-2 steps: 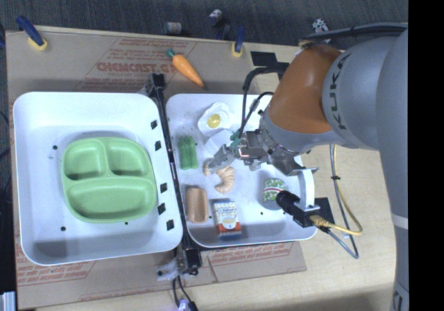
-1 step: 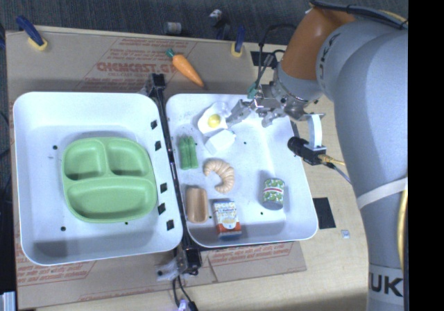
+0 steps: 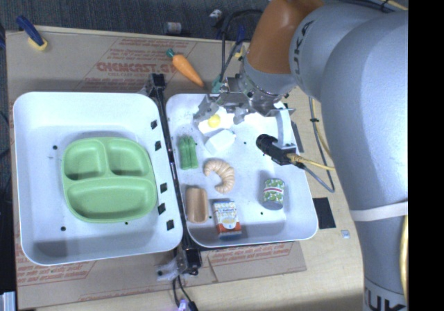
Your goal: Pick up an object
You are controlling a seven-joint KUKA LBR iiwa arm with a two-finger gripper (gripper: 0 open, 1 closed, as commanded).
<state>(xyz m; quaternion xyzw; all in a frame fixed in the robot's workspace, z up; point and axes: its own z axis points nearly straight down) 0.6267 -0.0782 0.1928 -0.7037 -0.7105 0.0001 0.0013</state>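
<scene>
My gripper (image 3: 223, 111) hangs low over the far end of the right bin (image 3: 305, 216), its two fingers spread apart. A small white and yellow fried-egg toy (image 3: 214, 122) lies just beneath and between them, and a white block (image 3: 221, 140) sits right in front of it. Nothing is clamped between the fingers. Nearer in the same bin lie a green ridged piece (image 3: 187, 152), a tan croissant (image 3: 220, 173), a brown bread roll (image 3: 196, 204), a small printed carton (image 3: 226, 218) and a green and white can (image 3: 274, 193).
The left bin (image 3: 35, 233) holds a green divided plate (image 3: 107, 179). An orange carrot (image 3: 187, 69) lies on the cardboard beyond the bins. A black fitting with a yellow cable (image 3: 272, 148) hangs over the right bin's right side. The grey arm covers the right of the view.
</scene>
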